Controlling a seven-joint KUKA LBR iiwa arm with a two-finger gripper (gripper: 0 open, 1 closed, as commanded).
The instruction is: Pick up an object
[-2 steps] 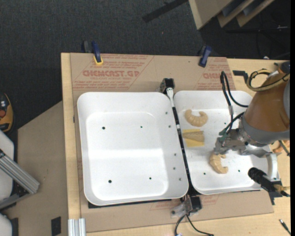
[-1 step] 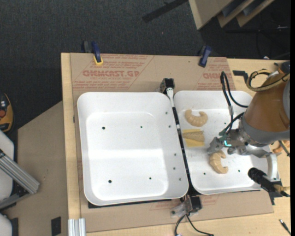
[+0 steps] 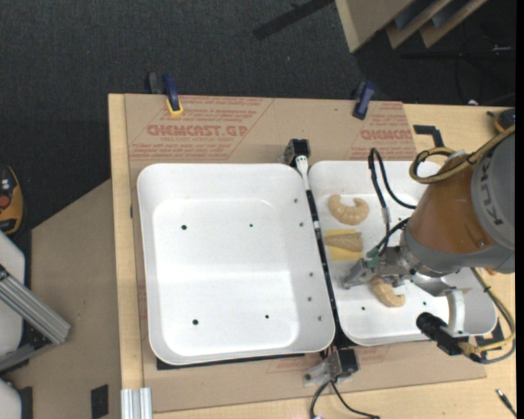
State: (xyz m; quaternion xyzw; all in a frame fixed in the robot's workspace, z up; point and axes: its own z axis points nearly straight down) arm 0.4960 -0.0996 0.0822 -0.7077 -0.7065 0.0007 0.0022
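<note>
While the gripper (image 3: 359,274) splays open, smooth tan curved pieces (image 3: 350,209) dot the glossy right bin (image 3: 360,327).

Robotics lab, test-cell setup. Evidence: counter (image 3: 246,123) is a brown board still wearing its printed protective paper, held down by blue clamps (image 3: 171,90) along the top edge of the frame. Two shallow white bins (image 3: 164,245) sit side by side on it, joined by a black bracket strip (image 3: 315,229) down the middle. Grey industrial arm with orange band (image 3: 446,213) enters from the right, loose black cables (image 3: 381,184) draped over it. Aluminium extrusion (image 3: 33,307) at lower left. Dark carpet floor (image 3: 82,49) around the counter, wooden shelving or crate (image 3: 393,20) at upper right. More loose wiring (image 3: 336,393) at bottom centre.
</note>
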